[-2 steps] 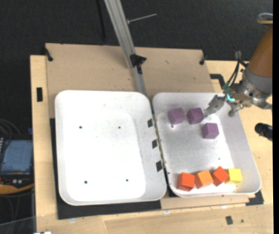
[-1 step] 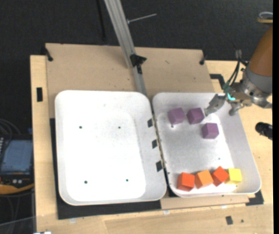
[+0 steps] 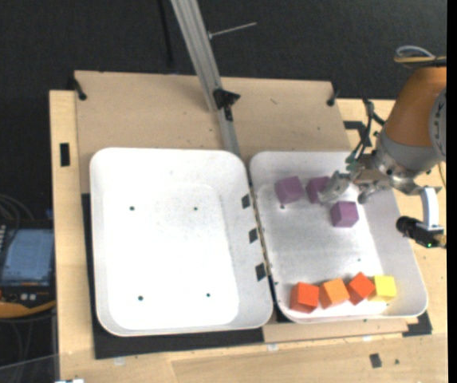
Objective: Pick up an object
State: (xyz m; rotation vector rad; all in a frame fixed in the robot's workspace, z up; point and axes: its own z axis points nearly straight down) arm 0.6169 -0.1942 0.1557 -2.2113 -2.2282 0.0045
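In the right bin (image 3: 316, 250), three purple cubes lie near the far side: one at the left (image 3: 289, 189), one in the middle (image 3: 317, 188), and one nearer (image 3: 344, 213). Along the near edge sit a red-orange cube (image 3: 305, 296), an orange cube (image 3: 334, 291), a red cube (image 3: 361, 286) and a yellow cube (image 3: 385, 286). My gripper (image 3: 348, 183) hangs low over the bin's far right, between the middle purple cube and the nearer one, under the grey and orange arm (image 3: 415, 122). I see nothing clearly held in it.
The left bin (image 3: 172, 238) lies beside the right one, with black clips (image 3: 254, 234) along the shared edge. A slanted metal post (image 3: 200, 46) rises behind the bins. A pendant with a screen (image 3: 21, 266) sits off the bench at the left.
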